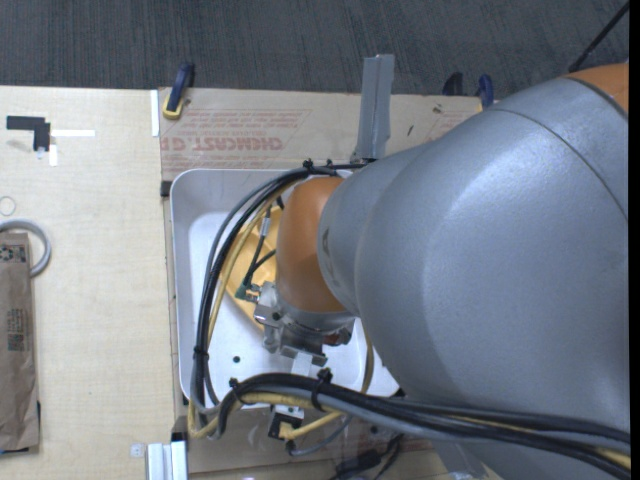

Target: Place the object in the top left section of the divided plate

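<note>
Grey bulk: the arm (480,268) reaches in from the right and covers most of the bin (185,268) beneath it.
Orange band: sits above the wrist, over the middle of the bin.
Claw: hidden under the wrist, near (295,343); open or clenched, I cannot tell.
Plate: a yellow rim (232,268) shows in slivers left of the wrist, inside the bin; its sections are hidden.
Object: hidden by the arm, so its place, long axis, heading and look cannot be told.
In the way: black cables (215,268) loop from the wrist across the bin's left half and run back along its lower edge.
Bin: white, shallow, its left wall and rounded corners visible.
Around: cardboard sheet (260,128) behind the bin, with a blue-and-yellow clamp (180,90) at its corner; a brown packet (18,338) lies well apart at the left edge of the pale wood table (100,298).
</note>
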Robot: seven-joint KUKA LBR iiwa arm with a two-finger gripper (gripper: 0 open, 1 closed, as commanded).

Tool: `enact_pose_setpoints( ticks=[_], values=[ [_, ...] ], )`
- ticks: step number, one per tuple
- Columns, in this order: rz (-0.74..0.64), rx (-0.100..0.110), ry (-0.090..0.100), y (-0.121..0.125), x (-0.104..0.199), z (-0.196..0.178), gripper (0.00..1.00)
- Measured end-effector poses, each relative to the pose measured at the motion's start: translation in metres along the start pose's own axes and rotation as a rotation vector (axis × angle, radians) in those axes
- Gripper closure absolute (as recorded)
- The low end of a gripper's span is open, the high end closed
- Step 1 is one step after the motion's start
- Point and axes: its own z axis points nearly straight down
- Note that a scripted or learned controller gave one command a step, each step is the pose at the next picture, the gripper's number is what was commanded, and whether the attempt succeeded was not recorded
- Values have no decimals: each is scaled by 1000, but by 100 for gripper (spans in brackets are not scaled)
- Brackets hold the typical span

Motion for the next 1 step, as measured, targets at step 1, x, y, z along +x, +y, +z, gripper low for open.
enact_pose_setpoints(
  ticks=[1],
  values=[
    [131,-33,6,10,-13,-142,100]
  ],
)
